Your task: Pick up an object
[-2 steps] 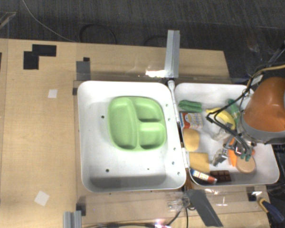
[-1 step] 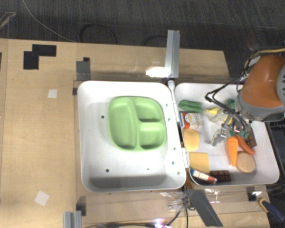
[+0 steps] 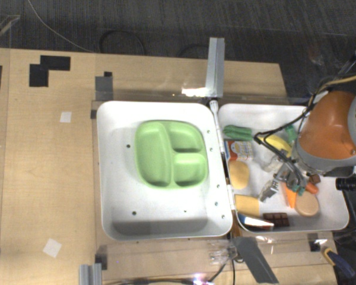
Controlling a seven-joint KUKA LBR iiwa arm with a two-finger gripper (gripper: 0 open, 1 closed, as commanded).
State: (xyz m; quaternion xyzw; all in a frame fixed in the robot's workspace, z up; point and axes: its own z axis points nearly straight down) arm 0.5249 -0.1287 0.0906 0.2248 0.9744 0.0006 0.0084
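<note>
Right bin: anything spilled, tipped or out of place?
Nothing spilled. The right bin holds a loose jumble of toy food, all inside its walls, with the gripper low over it. The green divided tray sits skewed in the left bin.

- A light wooden bench top [image 3: 41,177] fills the left and lower part of the view.
- Black square markings [image 3: 47,69] sit near its upper left.
- Dark grey carpet [image 3: 166,10] runs behind it, crossed by a thin pale cable [image 3: 53,28].
</note>
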